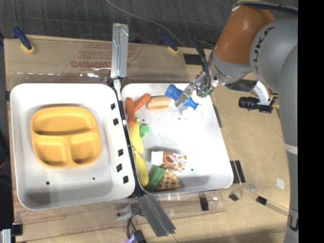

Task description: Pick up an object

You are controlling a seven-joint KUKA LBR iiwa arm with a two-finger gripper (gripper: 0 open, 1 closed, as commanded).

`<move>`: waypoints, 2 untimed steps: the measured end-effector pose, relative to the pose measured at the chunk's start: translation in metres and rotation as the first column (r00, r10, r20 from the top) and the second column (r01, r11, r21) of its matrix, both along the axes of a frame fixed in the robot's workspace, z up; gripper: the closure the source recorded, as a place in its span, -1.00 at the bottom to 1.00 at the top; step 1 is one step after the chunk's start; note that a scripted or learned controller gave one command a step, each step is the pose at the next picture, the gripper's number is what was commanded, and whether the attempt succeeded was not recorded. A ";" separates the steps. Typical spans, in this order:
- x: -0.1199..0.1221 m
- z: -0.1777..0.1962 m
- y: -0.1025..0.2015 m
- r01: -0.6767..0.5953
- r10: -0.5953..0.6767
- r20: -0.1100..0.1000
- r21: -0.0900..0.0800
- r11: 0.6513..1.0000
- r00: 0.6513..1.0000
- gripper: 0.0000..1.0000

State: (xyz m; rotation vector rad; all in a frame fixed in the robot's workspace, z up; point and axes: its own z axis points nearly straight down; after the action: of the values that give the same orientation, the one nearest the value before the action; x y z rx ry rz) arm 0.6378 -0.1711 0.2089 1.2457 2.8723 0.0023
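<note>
The table (253, 151) is a tan board with black tape marks, set on dark carpet across the top of the frame. Two white bins sit side by side: the left bin (25, 151) holds a yellow divided tray (66, 135), the right bin (212, 151) holds toy food along its left wall and lower edge. At the right bin's upper right, the claw (183, 100) hangs over a blue object (173, 91); whether it is clenched or released, I cannot tell.
</note>
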 end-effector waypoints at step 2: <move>-0.046 -0.014 0.090 0.092 -0.092 -0.005 0.004 0.996 0.996 1.00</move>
State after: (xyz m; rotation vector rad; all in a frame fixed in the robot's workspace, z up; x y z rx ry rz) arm 0.5918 -0.0813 0.1952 1.3786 2.8172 0.0042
